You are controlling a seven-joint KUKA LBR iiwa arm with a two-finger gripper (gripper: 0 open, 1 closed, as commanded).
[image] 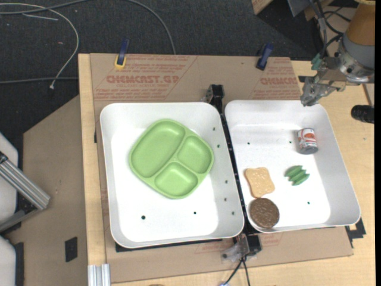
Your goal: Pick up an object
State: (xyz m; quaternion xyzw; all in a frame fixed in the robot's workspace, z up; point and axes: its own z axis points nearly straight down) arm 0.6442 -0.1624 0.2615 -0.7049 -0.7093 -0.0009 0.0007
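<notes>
The right bin (333,210) holds a small red and white can (307,140), a green pea pod (296,174), a slice of toast (259,181) and a brown round cookie (264,213). My gripper (310,98) hangs over the bin's far right corner, above and beyond the can, with nothing between its fingers that I can see. The fingertips point down and look close together. The left bin (116,219) holds a light green divided plate (171,158).
Both bins rest on a cardboard sheet (149,76) clamped by blue clips (123,52) at the back edge. A black bracket (215,93) sits between the bins at the far side. Cables run over the dark floor behind.
</notes>
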